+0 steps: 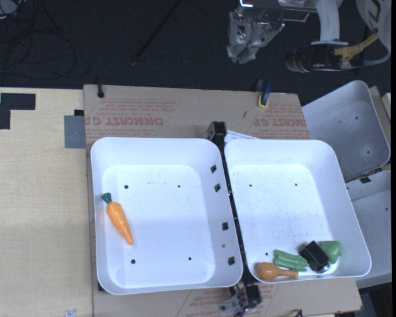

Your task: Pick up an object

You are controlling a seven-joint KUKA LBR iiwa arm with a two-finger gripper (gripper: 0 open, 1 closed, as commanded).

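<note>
step: pre-approach. My gripper [245, 45] is parked high at the top of the view, about 1 o'clock from the bins' shared edge, well clear of both bins and carrying nothing.
pincer state: cannot tell. It's a blurred grey lump against the dark floor.
target pick: the carrot [119, 220] in the left bin [152, 152]. It lies alone, so it's the cleanest grab, in my judgement.
carrot location: about 8 o'clock in the left bin, just beside the left wall, flat on the floor.
carrot axis: long axis runs roughly 11 to 5 o'clock. Green stem end at the 11 o'clock end, orange tip towards 5.
alternatives: right bin [284, 152] holds a cluster at its 5 o'clock corner: orange pear-shaped piece [276, 271], green pod [290, 260], black block [314, 255], green lump [330, 248]. They're touching or overlapping, so a worse bet.
next move: travel to about 7 o'clock from where I hang, stop over the carrot's middle, turn the wrist so the closing line runs across the long axis (roughly 2 to 8 o'clock), then descend.
risk: the wall-side finger has little room beside the bin wall, and the tapered body could squirt out if I close near the tip.
</note>
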